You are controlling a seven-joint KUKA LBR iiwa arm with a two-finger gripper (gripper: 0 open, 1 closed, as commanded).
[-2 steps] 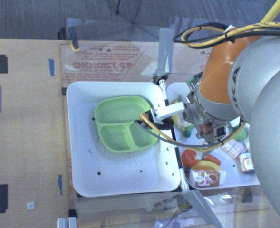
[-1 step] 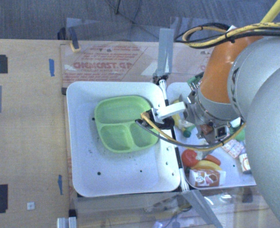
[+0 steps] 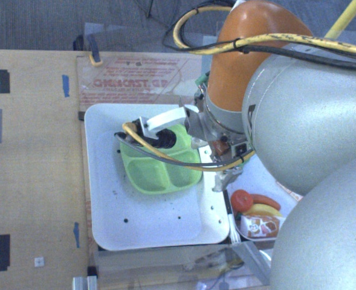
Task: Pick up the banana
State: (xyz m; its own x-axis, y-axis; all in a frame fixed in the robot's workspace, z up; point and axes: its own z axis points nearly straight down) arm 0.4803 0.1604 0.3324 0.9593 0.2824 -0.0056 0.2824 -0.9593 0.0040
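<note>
Jaws' state cannot be told beneath the wrist (image 3: 225, 124); the banana (image 3: 266, 209) is left lying in the right bin (image 3: 257, 173), not yet grasped.

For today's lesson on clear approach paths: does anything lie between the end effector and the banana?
Yes, probably. The end effector hangs near the dividing wall; the banana lies to its lower right. A red round fruit sits at the banana's near end, on that line, and a packet lies just below the banana.
</note>
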